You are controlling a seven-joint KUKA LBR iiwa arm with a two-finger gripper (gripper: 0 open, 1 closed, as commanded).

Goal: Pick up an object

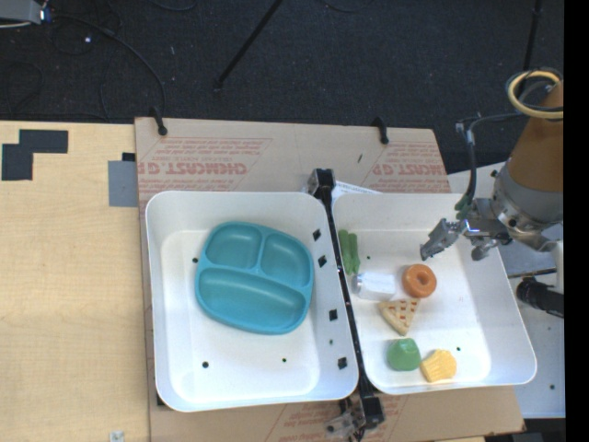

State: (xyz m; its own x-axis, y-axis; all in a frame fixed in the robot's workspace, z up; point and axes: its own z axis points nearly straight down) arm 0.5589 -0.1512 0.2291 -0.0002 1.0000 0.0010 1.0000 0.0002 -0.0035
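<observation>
The right bin (515,339) holds several small toys. An orange ring like a doughnut (420,280) lies near its middle. A tan waffle-patterned wedge (399,315) sits just below it, and a green lump (402,354) and a yellow piece (439,366) lie near the front wall. A green stick (348,251) and a white piece (373,283) rest by the left wall. My gripper (457,245) hangs over the bin's back right part, up and to the right of the ring. It is open, its fingers spread with nothing between them.
The left bin (175,357) holds a teal divided plate (255,276). A black divider (336,284) with clips runs between the bins. Both bins stand on cardboard (239,159) on a pale wooden bench. The arm's cables (471,164) loop at the right.
</observation>
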